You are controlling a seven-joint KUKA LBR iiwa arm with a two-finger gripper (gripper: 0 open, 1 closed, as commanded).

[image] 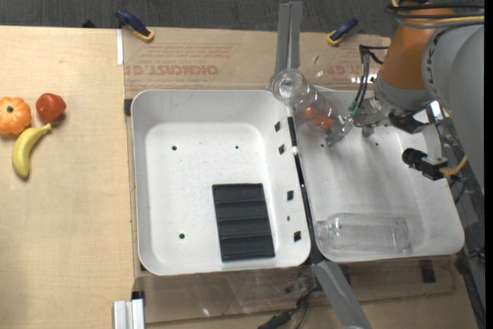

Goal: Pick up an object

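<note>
Lying tilted against the far left corner of the right bin (431, 246), a clear bottle (304, 98) with something orange-red inside sits at the gripper (339, 131); whether the pincer is wide, narrow or gripping cannot be told. Another clear bottle (362, 233) rests along that bin's near edge. A black ribbed block (245, 221) lies in the left bin (154, 166). Toy fruit, a banana (25, 151), apple (50, 107) and orange (13, 116), sits at the bench's left edge.

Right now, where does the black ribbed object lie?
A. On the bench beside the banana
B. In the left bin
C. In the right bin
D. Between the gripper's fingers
B: the black ribbed object lies flat on the floor of the left bin, toward its near edge.
</note>
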